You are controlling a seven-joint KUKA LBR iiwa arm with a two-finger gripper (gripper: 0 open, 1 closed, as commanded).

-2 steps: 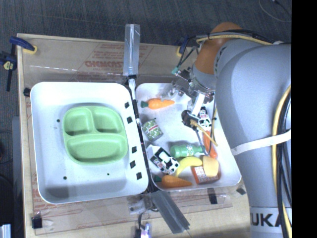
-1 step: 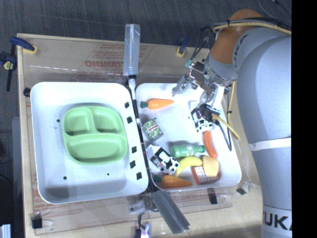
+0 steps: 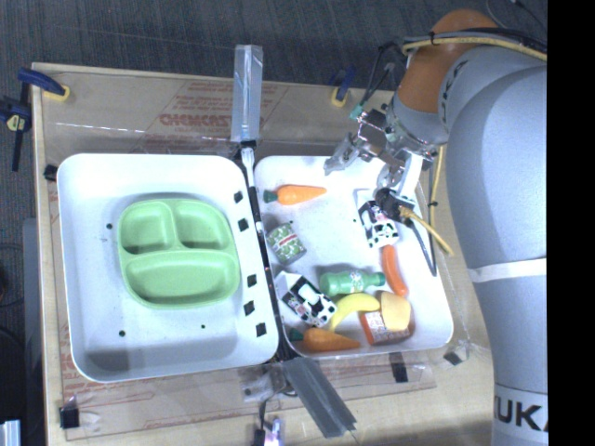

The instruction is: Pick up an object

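The claw (image 3: pixel 379 214) hovers over the right bin (image 3: pixel 437 291) beside a black-and-white toy (image 3: pixel 381 229); its state cannot be told. Next: descend, grasp.

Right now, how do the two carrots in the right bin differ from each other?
The upper carrot lies alone near the back of the right bin, fully exposed, with its green stub showing at the left end. The lower carrot sits at the front edge, crowded against the banana and partly covered. Both are orange and lie roughly sideways.
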